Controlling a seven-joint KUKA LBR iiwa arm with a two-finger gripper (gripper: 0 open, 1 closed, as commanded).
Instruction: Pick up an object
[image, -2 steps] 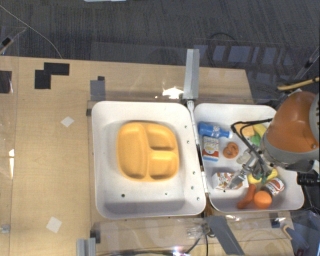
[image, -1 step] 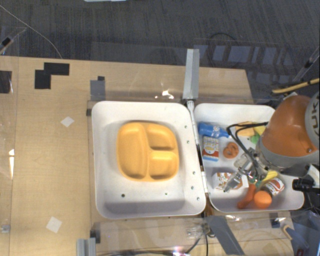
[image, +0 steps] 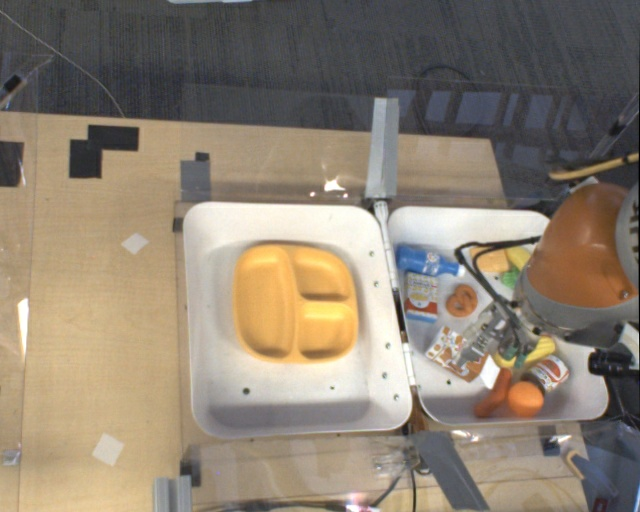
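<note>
The gripper (image: 497, 338) sits low in the right white plastic bin (image: 578, 405), right over a small printed snack packet (image: 455, 350), but I can't tell what it's grabbing. An orange ball (image: 525, 398), red-labelled can (image: 548, 373) and blue box (image: 421, 262) lie nearby. The bench is light wood (image: 90, 330), with dark carpet behind. The left white bin (image: 290, 410) holds a yellow divided tray (image: 295, 300).
</note>
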